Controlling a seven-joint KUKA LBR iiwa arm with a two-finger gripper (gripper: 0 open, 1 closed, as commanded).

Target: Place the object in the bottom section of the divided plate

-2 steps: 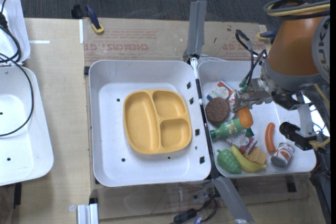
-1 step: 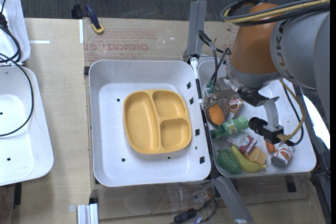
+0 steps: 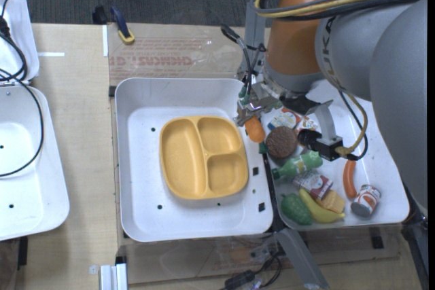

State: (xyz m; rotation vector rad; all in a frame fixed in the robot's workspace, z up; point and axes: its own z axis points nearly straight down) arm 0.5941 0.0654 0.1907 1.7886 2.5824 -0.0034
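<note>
1. Hovering at the top edge of the wall between the two bins, the gripper [image 3: 250,105] sits just above a carrot [image 3: 255,130]; whether the carrot is the chosen object is a guess.
2. Jaws: the tips are small and crowded by cables, so I cannot tell how far apart they stand, nor whether anything is between them.
3. Carrot lies at the right bin's [image 3: 391,146] left edge, touching or just beside the shared wall.
4. Plate [image 3: 202,157] sits mid left bin [image 3: 136,166], all three sections bare. Bottom section is, as I read it, the small one nearest the bin's lower edge.
5. Progress: nothing placed yet; pick, carry and release all appear to remain.
6. Room: left bin has open floor around the plate. Right bin is crowded: cookie [image 3: 281,142], bottle [image 3: 299,165], banana [image 3: 319,208], sausage [image 3: 349,178], can [image 3: 366,200] close together near the carrot.
</note>
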